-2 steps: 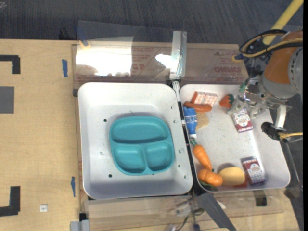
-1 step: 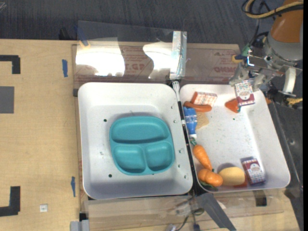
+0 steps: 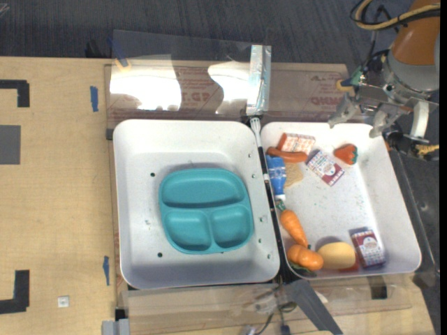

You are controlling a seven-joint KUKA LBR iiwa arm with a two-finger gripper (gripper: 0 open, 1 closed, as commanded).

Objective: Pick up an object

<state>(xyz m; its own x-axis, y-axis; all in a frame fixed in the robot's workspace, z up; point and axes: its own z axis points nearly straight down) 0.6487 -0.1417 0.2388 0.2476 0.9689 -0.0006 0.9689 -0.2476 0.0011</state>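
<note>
Orange carrot (image 3: 293, 225) lies at the right bin's (image 3: 391, 187) left wall, lower centre of frame; I judge it light, stiff, slightly slick, best pinched across its thick middle; my pincer (image 3: 363, 114) hovers upper right; whether released or clenched, I cannot tell.

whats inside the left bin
The left bin holds a teal divided tray with three compartments, lying flat near the middle. Nothing sits in the compartments. Whatever is under the tray is covered.
</note>
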